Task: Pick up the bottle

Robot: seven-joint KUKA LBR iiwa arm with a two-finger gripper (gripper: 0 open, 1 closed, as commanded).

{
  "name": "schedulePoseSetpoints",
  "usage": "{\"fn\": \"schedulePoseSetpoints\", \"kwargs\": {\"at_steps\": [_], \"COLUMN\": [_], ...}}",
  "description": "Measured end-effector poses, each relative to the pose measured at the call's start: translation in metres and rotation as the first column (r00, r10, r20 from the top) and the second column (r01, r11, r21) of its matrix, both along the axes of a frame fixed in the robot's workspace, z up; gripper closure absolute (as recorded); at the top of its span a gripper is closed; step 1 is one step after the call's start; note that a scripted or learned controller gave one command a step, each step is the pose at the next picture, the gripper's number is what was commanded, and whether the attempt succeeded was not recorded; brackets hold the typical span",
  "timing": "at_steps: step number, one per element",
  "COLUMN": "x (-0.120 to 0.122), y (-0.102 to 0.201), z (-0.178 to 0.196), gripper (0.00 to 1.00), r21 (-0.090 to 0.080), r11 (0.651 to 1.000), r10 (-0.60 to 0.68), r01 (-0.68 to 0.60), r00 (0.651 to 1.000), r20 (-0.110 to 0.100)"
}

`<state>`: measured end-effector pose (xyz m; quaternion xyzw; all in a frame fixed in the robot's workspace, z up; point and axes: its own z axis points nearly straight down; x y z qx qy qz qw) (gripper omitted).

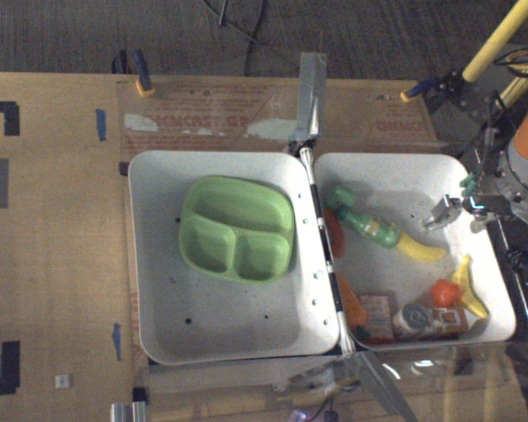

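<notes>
The bottle (366, 224) is green with a pale label. It lies on its side in the right bin (396, 172), near the bin's left wall, with its cap end toward the back left. My gripper (449, 211) hangs over the right part of the same bin, well to the right of the bottle and apart from it. Its fingers are open and hold nothing.
A yellow banana (420, 251) lies against the bottle's lower end. A second yellow piece (471, 294), an orange-red item (445, 292), a jar (414, 320), a small box (376, 311) and a carrot (349, 299) crowd the bin's front. A green divided plate (238, 229) sits in the left bin (158, 306).
</notes>
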<state>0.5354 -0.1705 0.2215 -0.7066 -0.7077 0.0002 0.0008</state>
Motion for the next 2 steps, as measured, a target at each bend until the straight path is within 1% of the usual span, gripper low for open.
{"fn": "schedulePoseSetpoints", "kwargs": {"at_steps": [1,2], "x": [0.016,0.072], "y": [0.08,0.073], "z": [-0.086,-0.132], "gripper": [0.0,0.0], "r21": [-0.001,-0.002], "r11": [0.999,0.995], "r10": [-0.04,-0.099], "r01": [0.04,0.099], "r00": [0.999,0.995], "r20": [0.0,0.01]}}
